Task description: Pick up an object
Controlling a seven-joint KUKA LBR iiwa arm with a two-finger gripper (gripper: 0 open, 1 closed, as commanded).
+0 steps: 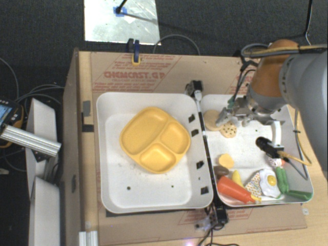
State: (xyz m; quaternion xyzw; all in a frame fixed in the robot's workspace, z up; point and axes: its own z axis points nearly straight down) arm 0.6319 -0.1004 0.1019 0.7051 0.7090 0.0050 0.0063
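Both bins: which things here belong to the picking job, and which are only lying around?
Job: gripper; cookie just under it; other pickable toys in the right bin: carrot, fried egg, green bean.

Lying about: yellow divided plate in the left bin; blue clamp; cables.

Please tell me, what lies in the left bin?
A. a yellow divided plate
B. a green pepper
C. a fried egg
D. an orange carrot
A: the yellow divided plate lies alone in the left bin, while the carrot, egg and green piece lie in the right bin.
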